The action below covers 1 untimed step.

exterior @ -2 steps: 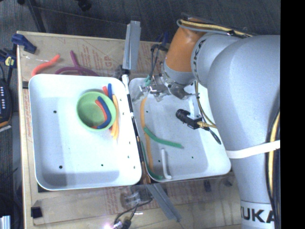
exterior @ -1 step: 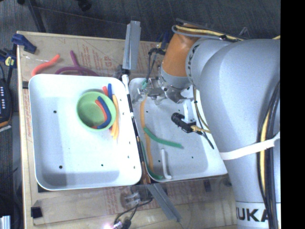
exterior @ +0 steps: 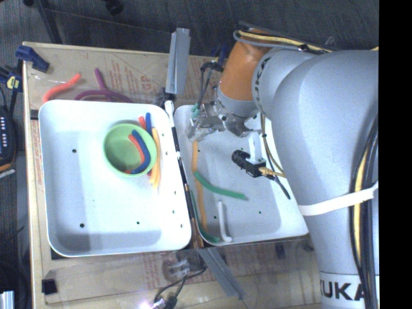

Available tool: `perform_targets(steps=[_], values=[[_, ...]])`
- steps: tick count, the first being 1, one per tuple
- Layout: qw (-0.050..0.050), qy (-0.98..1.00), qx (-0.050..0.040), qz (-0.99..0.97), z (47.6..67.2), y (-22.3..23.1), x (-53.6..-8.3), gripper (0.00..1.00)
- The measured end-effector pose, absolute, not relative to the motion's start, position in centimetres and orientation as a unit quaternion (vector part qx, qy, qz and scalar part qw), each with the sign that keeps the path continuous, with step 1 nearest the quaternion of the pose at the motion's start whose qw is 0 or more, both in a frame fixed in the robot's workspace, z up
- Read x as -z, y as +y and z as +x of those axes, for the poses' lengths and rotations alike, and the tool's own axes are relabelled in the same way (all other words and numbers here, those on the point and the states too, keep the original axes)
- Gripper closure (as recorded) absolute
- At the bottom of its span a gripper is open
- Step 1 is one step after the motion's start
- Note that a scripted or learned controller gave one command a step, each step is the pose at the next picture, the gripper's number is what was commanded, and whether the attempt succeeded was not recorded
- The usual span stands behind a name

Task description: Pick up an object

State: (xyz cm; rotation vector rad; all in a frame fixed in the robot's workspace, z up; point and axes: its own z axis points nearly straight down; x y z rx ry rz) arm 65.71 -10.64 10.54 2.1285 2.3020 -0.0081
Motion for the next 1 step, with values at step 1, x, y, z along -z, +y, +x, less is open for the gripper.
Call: perform_targets(steps=[1], values=[[0.005, 0.734, 0.0034, 0.679, 65.72, -10.82, -10.62, 0.00]])
